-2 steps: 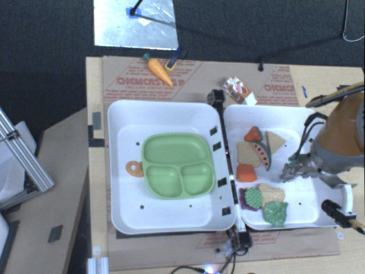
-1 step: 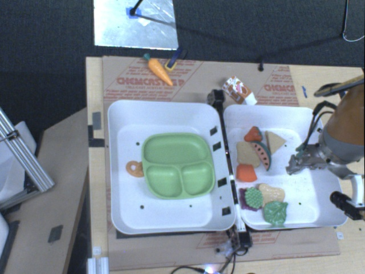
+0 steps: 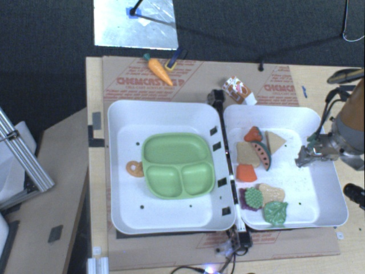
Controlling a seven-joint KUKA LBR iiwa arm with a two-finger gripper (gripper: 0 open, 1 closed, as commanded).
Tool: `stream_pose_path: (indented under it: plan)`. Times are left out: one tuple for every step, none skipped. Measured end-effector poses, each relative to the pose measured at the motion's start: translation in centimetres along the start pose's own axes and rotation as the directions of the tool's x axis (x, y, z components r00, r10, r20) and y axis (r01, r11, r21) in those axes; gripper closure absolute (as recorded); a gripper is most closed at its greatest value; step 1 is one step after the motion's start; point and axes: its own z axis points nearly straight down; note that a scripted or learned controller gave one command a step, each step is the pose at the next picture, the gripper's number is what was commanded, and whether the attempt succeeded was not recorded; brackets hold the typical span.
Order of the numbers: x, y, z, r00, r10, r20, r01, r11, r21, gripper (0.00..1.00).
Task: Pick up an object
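End effector (image 3: 301, 158) hovers low over the right bin (image 3: 328, 213), grasping nothing; finger opening cannot be determined. Nearest object, the watermelon slice (image 3: 262, 154), lies to its left, long axis running near-to-far across the bin

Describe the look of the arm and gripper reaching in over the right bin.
The arm is grey with a tan-orange band above the wrist. Its gripper is small, metallic grey with dark parts. A thin dark cable loops beside the arm's upper section. Finer detail is too blurred to tell.
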Motion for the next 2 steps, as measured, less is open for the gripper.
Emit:
stream_pose_path:
  plan:
    - [0.0, 0.2, -2.8, 1.000, 0.000, 0.000, 0.000, 1.000, 0.002, 1.00]
    - [4.9, 0.2, -1.9, 1.000, -0.003, -0.002, 0.003, 1.000, 0.005, 1.00]
